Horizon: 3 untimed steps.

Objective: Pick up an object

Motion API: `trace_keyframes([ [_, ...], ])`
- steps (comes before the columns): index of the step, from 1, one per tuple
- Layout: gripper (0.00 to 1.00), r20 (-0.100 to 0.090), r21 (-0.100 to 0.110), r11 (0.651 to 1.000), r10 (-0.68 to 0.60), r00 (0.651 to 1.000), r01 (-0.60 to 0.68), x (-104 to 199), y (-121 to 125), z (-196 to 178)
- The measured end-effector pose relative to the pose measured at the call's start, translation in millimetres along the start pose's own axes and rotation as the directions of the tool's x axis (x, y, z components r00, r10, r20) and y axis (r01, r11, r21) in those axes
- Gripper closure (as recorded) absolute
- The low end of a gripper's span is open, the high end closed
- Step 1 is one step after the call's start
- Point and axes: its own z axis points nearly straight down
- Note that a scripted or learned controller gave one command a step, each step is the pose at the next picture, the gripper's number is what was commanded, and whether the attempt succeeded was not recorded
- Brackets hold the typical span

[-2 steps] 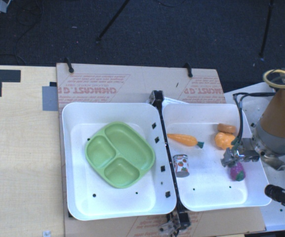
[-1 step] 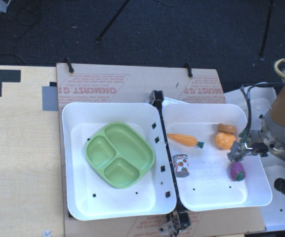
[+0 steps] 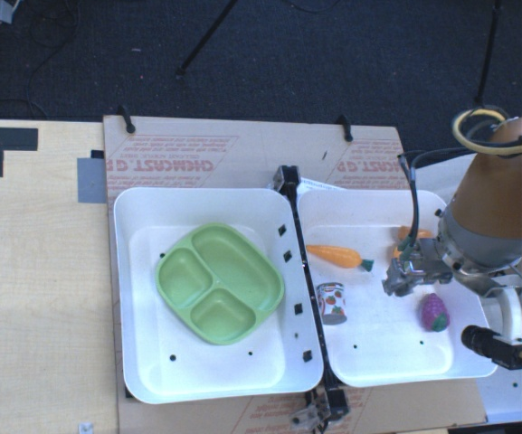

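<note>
Gripper (image 3: 405,277) low in the right bin (image 3: 378,369); finger spread cannot be told, nothing seen held. Arm (image 3: 487,197) enters from the right. Right bin: carrot (image 3: 333,256), can (image 3: 331,303), purple fruit (image 3: 434,312). Left bin (image 3: 143,360): green plate (image 3: 220,283).

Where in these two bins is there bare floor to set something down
Left bin: bare strip along the near wall below the green divided plate. Right bin: open floor between the small can and the purple fruit. Crowded around the gripper, near the carrot.
</note>
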Motion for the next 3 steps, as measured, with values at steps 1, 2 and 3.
trace_keyframes([
  [1, 1.00, 0.000, 0.000, 1.000, -0.001, 1.000, 0.001, 60.2, -1.7, -2.0],
  [2, 1.00, 0.001, 0.000, 1.000, -0.001, 1.000, 0.001, 109.3, 1.3, -7.3],
  [3, 1.00, 0.001, 0.000, 1.000, -0.001, 1.000, 0.001, 170.3, 5.2, -4.8],
])
